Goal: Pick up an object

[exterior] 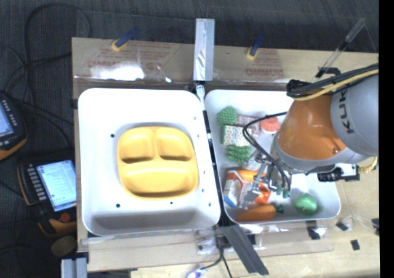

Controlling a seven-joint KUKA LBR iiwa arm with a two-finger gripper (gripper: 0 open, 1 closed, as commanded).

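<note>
Lying in the right bin (332, 209) are a carrot (255, 213), a green ball (306, 203), an orange carton (237, 186) and green pieces (229, 117). The gripper (266, 186) hangs over the carton; finger state cannot be told. A yellow tray (157, 161) sits in the left bin (98, 147).

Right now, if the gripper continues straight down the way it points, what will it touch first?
Probably the orange-and-white packet lying just beneath the gripper in the right bin, though depth is hard to judge from above; the carrot lies nearer the front wall.
</note>
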